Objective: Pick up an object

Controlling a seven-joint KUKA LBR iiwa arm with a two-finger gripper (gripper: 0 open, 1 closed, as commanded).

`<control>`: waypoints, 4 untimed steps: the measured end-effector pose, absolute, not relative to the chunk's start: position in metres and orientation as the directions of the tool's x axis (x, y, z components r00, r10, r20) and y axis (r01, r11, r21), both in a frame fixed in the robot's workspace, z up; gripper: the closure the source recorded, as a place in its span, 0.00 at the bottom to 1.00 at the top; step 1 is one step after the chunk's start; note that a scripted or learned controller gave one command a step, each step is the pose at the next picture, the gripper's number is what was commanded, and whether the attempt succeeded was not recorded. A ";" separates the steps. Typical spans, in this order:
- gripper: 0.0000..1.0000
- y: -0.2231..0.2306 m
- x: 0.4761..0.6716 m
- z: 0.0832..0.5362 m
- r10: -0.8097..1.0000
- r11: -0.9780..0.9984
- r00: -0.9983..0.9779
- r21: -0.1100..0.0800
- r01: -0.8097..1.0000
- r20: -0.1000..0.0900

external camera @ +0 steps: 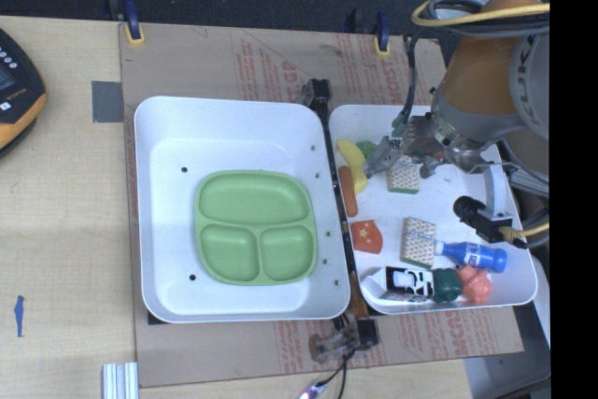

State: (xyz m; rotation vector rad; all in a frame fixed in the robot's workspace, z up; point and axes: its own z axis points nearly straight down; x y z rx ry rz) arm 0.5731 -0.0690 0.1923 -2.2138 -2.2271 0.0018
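While the grey arm [486, 61] reaches in from the right, its gripper [408, 154] hangs over the right bin [425, 306] – fingers spread either side of a small patterned block [405, 177], just above it, not pinching it as far as shows. Left bin [234, 121] holds a green divided tray [255, 226]. Right bin also has a second patterned block [418, 241], blue bottle [472, 254], black-and-white box [407, 281], red block [365, 236], orange sausage [348, 190], yellow banana [350, 153] – mostly toward the front & left.

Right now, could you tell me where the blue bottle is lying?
The blue bottle lies on its side in the right-hand bin, near its lower right corner, just right of the patterned box and above the orange-red item.
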 end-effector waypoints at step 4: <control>1.00 -0.011 0.587 0.213 1.000 0.006 -0.006 -0.005 1.000 0.000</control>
